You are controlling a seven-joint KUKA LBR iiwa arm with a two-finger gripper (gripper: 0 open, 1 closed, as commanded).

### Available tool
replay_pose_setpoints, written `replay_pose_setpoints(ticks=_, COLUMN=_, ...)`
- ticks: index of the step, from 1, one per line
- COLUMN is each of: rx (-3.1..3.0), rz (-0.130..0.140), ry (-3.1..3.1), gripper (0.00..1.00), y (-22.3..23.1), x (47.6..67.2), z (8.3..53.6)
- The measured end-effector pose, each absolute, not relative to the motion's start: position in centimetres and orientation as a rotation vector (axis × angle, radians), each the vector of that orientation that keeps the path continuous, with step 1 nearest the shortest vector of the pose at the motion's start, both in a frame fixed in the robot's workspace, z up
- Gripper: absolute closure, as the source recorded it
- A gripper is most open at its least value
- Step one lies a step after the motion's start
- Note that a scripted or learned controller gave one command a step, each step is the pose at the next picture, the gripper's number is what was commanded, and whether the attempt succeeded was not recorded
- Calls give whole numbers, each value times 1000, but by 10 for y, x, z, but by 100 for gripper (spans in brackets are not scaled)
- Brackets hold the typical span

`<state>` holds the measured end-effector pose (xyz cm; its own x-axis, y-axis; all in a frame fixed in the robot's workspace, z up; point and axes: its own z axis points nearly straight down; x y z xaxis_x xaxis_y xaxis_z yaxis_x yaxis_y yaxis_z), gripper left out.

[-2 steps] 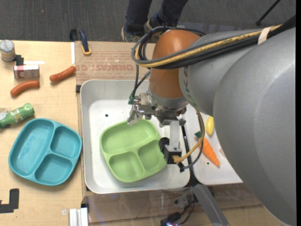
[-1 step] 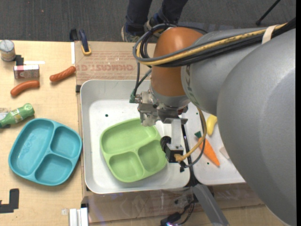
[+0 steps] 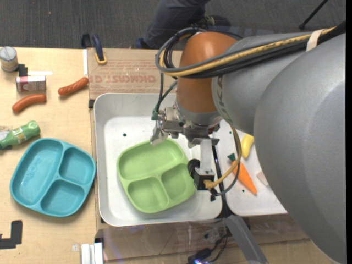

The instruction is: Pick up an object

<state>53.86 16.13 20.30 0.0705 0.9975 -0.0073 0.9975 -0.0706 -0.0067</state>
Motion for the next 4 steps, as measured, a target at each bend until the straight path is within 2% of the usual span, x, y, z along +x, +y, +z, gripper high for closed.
replay_pose_setpoints(ticks=1, rx=2299, rz=-22, ry=2141, gripper=100, y=160, x=539, z=211)
replay_pose_setpoints(ticks=2, rx=2167, rz=-7, ry=2275, gripper=100, y=169, x=521, z=237)
replay_pose_setpoints(ticks=3, rx=2166, rz=-7, ry=2275, gripper=0, y=169, x=521, z=237)
replay_pose_setpoints(ticks=4, rx=2174, rz=-9, ry=2269, gripper=0, y=218, x=477, z=203)
